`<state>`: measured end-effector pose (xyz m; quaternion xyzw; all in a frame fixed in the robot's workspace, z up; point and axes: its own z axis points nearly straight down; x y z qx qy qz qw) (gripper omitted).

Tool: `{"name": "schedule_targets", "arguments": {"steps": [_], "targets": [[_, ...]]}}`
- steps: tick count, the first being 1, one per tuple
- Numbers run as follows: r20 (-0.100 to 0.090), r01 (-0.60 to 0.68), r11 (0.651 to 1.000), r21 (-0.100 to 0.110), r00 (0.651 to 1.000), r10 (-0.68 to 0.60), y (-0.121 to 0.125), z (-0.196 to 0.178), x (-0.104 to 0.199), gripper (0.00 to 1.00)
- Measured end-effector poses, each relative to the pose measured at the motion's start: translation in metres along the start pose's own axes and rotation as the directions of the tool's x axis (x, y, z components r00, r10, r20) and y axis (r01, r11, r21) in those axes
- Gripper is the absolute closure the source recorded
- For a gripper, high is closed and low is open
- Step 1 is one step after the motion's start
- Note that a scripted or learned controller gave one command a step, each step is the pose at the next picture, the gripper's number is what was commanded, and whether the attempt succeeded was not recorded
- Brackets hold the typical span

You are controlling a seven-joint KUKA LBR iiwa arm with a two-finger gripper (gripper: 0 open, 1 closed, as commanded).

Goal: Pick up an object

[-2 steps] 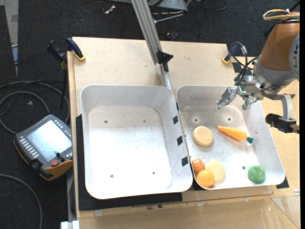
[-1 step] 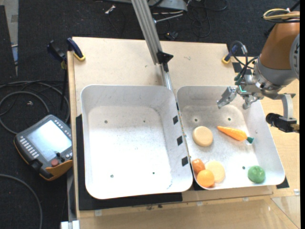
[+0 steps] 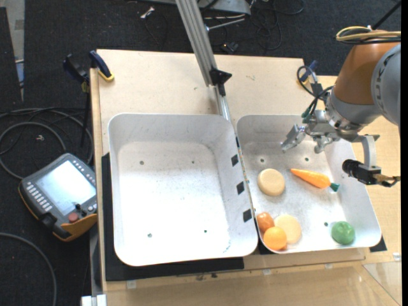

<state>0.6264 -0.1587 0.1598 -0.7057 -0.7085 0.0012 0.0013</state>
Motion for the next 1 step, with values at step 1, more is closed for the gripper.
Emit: {"name": "schedule_targets", "arguments": {"steps": [1], "targets": [[-0.001,0.000,1.000,0.003,1.000,0.000,-0.0027,0.0632,0.0065,0.00]]}}
